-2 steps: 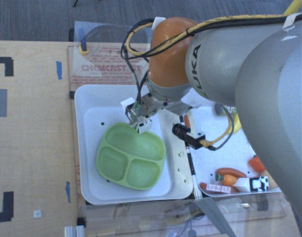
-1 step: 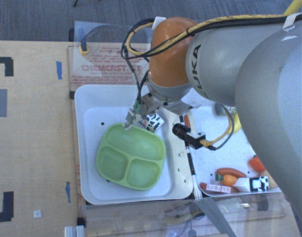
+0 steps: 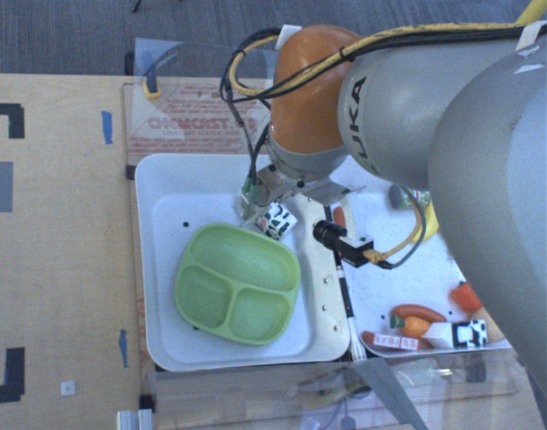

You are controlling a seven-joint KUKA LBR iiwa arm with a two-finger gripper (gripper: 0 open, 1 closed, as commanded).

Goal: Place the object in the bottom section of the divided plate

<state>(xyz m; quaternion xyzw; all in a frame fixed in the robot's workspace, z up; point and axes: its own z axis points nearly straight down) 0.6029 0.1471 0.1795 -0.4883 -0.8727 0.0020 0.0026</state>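
Note:
A light green divided plate (image 3: 238, 282) lies in the left white bin (image 3: 157, 240). It has one large section at the top and two smaller ones along its lower edge. My gripper (image 3: 258, 197) hangs under the orange wrist band, just above the plate's upper right rim. A small white block with black marks (image 3: 278, 220) sits right below the gripper at the plate's rim. I cannot make out whether the gripper holds it.
The right bin (image 3: 389, 285) holds an orange carrot-like toy (image 3: 414, 317), a red piece (image 3: 466, 296), a white and black block (image 3: 470, 333) and a red strip (image 3: 388, 340). The big grey arm covers the right bin's upper part. Cables (image 3: 345, 245) hang over the wall between the bins.

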